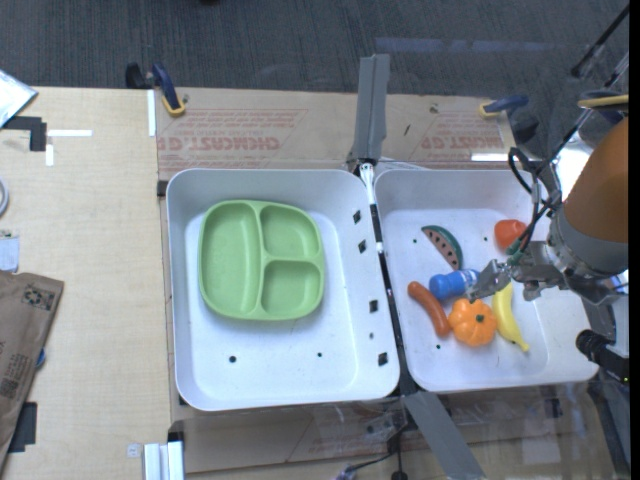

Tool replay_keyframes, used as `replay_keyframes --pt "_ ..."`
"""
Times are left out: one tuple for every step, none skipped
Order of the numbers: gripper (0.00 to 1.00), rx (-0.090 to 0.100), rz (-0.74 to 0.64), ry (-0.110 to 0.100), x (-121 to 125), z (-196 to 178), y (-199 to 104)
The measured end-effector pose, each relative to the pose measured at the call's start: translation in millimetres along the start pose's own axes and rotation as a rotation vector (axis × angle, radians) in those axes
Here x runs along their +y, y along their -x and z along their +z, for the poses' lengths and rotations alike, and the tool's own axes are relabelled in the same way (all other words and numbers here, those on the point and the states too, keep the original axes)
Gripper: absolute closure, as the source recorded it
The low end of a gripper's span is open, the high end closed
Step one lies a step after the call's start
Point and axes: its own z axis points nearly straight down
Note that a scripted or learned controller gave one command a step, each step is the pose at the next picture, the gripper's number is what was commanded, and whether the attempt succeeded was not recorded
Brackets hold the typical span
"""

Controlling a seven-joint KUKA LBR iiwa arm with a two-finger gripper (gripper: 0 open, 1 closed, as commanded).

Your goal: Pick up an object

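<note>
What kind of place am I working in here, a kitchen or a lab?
Likely a robotics lab, not a kitchen: two white bins sit on a cardboard-covered bench held by clamps, over grey carpet, and the food under the gripper looks like toys, like the pumpkin.

Robotics lab: clamped cardboard (300,128) on bench, white bins (180,298), carpet.

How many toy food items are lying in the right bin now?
6, all in the right bin: watermelon slice, red piece by the arm, blue item at the gripper, sausage, pumpkin, banana. The arm may hide more.
</note>
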Motion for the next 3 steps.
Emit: replay_keyframes --pt "0.00 0.000 -0.078 0.002 3 106 12" --pt "1.00 0.001 -0.075 -0.001 2 98 12" --pt "1.00 -0.001 0.045 0.002 21 6 -45"
